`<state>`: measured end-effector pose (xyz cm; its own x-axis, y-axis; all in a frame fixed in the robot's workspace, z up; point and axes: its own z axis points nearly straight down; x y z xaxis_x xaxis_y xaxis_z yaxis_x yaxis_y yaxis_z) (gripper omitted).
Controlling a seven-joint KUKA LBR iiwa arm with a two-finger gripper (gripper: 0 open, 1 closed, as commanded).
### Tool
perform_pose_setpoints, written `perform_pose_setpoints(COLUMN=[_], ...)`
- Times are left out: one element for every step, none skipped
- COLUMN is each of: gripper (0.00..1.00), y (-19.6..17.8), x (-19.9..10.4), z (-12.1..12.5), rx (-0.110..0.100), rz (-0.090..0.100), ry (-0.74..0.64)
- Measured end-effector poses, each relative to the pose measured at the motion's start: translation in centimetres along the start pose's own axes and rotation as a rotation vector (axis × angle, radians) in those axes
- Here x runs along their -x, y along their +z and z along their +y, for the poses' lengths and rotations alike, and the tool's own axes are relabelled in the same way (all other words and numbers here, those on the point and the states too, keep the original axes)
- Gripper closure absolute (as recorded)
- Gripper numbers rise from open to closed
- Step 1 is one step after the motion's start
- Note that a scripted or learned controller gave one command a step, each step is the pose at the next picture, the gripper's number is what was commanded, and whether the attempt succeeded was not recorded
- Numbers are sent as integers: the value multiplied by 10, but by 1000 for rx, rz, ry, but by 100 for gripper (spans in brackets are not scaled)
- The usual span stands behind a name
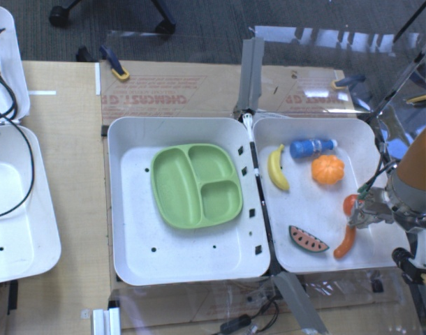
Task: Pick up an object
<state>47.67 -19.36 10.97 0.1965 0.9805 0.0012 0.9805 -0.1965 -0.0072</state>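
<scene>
The right bin (366, 135) holds a yellow banana (277, 168), a blue bottle (312, 147) lying on its side, an orange (327, 169) and a watermelon slice (308, 239). A long orange-red pepper-like piece (344, 243) lies near the bin's right front. A small red object (349, 202) sits just above it, partly hidden. My gripper (361, 217) reaches in from the right and hovers over the top end of the long piece, right beside the red object. Whether it touches either one is hidden.
In the left bin (129, 250) lies a green divided plate (197, 184). A grey divider post (251, 75) rises between the bins at the back. Cardboard covers the bench behind the bins. White tubs with a black cable stand at the far left.
</scene>
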Motion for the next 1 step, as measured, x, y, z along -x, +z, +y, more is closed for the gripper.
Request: perform_pose_setpoints(gripper=[0], y=[0], x=[0], z=[0], rx=[0], rz=[0], ry=[0])
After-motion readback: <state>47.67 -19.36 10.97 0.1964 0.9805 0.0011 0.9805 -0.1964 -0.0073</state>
